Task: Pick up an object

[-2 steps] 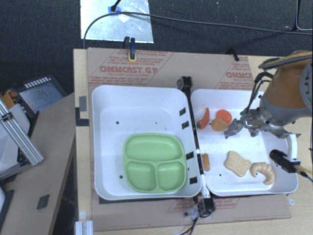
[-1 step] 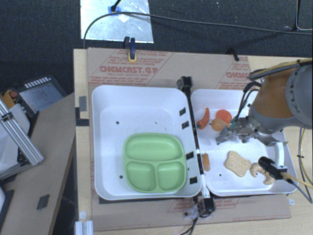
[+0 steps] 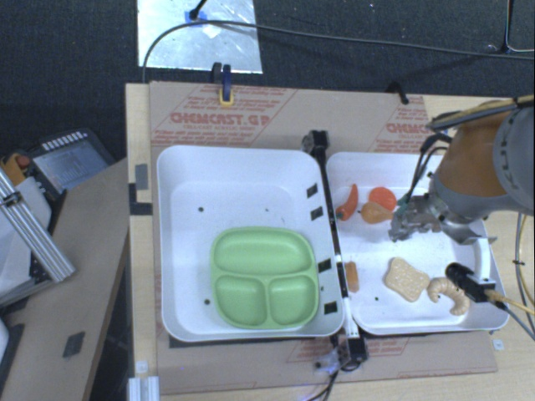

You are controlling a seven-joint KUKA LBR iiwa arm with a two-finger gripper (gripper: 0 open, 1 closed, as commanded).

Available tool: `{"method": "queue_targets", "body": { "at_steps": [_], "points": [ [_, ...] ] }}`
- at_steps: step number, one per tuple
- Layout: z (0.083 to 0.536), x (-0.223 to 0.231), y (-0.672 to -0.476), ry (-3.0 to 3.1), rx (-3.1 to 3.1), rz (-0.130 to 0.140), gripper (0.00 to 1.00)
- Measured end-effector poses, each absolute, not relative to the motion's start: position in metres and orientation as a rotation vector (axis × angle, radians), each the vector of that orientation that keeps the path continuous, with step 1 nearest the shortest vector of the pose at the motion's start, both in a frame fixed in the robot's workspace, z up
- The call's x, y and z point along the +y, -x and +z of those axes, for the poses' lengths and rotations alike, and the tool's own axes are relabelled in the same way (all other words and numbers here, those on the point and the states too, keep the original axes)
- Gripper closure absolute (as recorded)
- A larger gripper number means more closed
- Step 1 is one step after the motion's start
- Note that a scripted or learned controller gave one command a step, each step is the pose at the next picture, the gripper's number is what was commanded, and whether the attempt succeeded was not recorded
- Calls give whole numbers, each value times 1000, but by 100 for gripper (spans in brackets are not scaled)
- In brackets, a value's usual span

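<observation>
Left bin (image 3: 180, 224): one green divided tray (image 3: 263, 276). Right bin (image 3: 368, 320): red pepper (image 3: 349, 202), orange ball (image 3: 383, 197), pear-like piece (image 3: 374, 214), cracker (image 3: 406, 279), small sausage (image 3: 352, 276) (against the divider), tan curved item (image 3: 446, 291). Gripper (image 3: 408, 223) hangs low beside the pear-like piece; jaw state cannot be determined.

A robotics lab, plainly: two white bins (image 3: 251, 165) sit on a cardboard-covered bench (image 3: 276, 111), cables (image 3: 351, 40) trail across dark carpet at twelve o'clock, and an aluminium extrusion (image 3: 33, 232) lies on a side table at nine o'clock.
</observation>
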State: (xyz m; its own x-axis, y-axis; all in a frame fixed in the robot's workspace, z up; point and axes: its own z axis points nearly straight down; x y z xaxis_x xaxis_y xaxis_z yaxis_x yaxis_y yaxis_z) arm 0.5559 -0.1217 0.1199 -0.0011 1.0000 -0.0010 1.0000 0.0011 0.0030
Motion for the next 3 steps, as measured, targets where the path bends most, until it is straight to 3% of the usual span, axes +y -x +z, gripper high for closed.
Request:
{"method": "queue_targets", "body": {
  "at_steps": [1,3],
  "points": [
    [177,-125,-548,-2218,2217,5,100],
    [283,-121,-556,-2212,2223,6,100]
  ]
}}
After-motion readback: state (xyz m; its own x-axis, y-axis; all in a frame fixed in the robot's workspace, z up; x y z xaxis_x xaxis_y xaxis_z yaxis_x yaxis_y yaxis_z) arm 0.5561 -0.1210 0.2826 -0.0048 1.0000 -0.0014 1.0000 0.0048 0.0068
